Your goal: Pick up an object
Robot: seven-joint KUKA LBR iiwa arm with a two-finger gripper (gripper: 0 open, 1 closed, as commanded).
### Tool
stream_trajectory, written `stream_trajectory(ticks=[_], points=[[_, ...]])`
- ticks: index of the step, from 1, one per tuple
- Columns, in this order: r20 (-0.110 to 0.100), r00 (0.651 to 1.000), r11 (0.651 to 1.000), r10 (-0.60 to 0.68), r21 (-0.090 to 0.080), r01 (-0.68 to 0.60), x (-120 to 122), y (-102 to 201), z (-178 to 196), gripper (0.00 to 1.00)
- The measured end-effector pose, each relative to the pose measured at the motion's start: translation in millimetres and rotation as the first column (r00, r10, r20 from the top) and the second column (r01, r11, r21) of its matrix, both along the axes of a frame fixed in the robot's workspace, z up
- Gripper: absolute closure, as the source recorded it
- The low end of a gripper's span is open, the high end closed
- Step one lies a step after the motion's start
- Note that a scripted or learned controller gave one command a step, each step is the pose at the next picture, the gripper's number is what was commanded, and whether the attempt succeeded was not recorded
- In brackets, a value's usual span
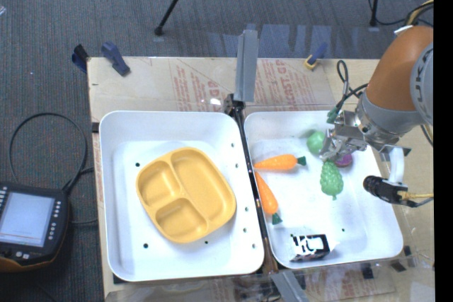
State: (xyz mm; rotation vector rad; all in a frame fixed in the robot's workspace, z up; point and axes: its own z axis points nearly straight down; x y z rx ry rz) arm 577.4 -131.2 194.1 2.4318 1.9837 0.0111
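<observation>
**Over the right bin, the tool closes in on the toy fruit**

At the left of the desk (177, 85), the left shallow white bin (120, 152) holds a yellow plastic divided plate (185, 193), lying flat and near the bin's middle. Nothing else lies with it, and the arm is well apart from it.

Across the divider, the right shallow white bin (368, 237) carries the candidates for picking. One orange plastic toy carrot (277, 163) lies crosswise near the bin's left side; a second orange toy carrot (267, 197) lies just beside it, nearer the camera, slanting toward the near edge. A small black-and-white card-like piece (310, 245) sits at the near side. Farther right, a round pale-green toy fruit (316, 143) rests just left of the tool (340, 146), a knobbly green toy grape bunch (331, 180) lies just near of it, and a small purple toy piece (345, 160) peeks out from under the tool.

The grey arm with its orange band (396, 78) reaches in from the right, with the tool low over this cluster. Whether it is clenched or released cannot be told from this slant, and nothing is plainly seen between its tips.

By my reading, the step in hand is the approach or grasp attempt at the cluster. Next comes a firm closing on one single piece, then a straight lift; the crowding of three toys there risks a glancing or double contact.
</observation>
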Motion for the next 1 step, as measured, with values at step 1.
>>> stream_trajectory(ticks=[1], points=[[-0.005, 0.985, 0.985, 0.17, -0.004, -0.17, 47.2, -59.3, 63.3, 1.0]])
